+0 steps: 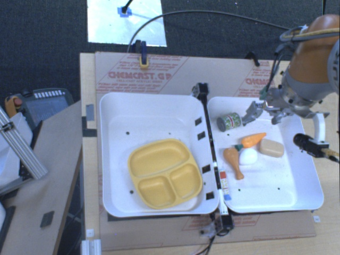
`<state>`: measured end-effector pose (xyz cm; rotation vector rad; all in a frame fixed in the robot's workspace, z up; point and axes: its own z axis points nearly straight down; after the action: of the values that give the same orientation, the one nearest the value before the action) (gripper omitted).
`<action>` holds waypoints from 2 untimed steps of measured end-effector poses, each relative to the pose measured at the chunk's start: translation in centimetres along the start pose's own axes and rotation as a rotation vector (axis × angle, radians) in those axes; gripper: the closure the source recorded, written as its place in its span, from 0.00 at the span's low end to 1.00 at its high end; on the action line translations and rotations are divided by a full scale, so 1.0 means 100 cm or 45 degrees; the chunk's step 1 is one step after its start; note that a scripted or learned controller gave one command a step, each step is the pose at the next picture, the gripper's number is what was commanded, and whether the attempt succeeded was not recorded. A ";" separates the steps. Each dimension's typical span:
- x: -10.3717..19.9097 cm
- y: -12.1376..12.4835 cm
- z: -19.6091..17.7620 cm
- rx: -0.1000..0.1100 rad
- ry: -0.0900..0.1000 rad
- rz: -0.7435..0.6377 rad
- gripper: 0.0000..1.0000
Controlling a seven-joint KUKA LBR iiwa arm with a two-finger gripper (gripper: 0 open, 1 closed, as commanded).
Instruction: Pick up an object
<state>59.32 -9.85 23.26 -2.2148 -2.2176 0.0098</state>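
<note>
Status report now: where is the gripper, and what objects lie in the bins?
Gripper over right bin, beside can, holding nothing. Carrot, egg, drumstick, beige block loose nearby. Yellow tray in left bin.

The arm reaches in from the right and its gripper (264,112) hangs over the upper part of the right bin (305,195), fingers spread apart with nothing between them, one fingertip just beside the small green can (229,122) lying on its side. Below it sit an orange carrot (254,139), a tan block (271,148), a white egg (247,156) and a brown drumstick (234,161), clustered close. Over in the left bin (117,142) lies a yellow divided tray (164,171).
</note>
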 end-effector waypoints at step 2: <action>0.006 -0.006 0.044 -0.009 0.000 0.000 0.00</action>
<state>58.70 -9.23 18.88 -2.2184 -2.2211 0.0023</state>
